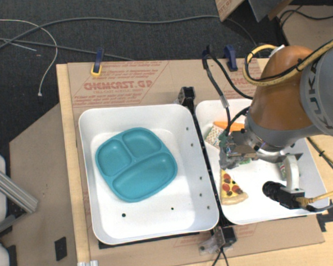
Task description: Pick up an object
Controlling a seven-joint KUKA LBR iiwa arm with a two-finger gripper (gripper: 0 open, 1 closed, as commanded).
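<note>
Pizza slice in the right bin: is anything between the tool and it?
Nothing visible. The pizza slice lies bare on the right bin floor, just below the tool. The carrot lies on the tool's far side.

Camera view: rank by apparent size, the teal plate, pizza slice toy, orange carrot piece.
1. teal plate, by far the largest
2. pizza slice
3. carrot, smallest as seen, but the arm hides part of it, so its rank below the pizza is unsure

Grey arm (pixel 288 94) bent low from the right, claw (pixel 231 154) seemingly downward.
</note>
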